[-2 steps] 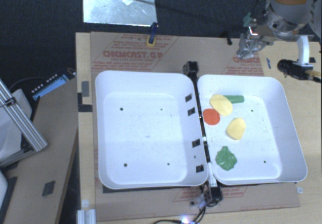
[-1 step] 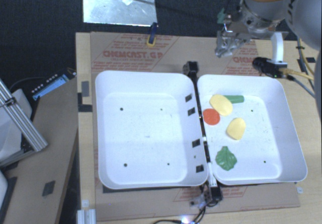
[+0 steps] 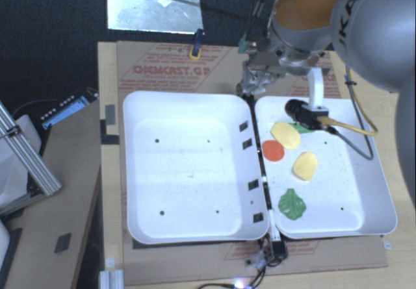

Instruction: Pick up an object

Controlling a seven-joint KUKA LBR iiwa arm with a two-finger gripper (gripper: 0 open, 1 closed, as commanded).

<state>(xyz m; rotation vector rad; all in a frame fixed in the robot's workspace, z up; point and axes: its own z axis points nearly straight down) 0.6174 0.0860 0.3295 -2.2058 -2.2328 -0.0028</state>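
A grey KUKA arm with an orange band reaches in from the right, its two-finger gripper poised at the far rim where two shallow white plastic bins meet. The right bin holds a pale yellow oval piece, a second yellow lump, a flat orange-red disc and a green leafy piece. The left bin adjoins it. Both bins rest on a brown cardboard sheet.
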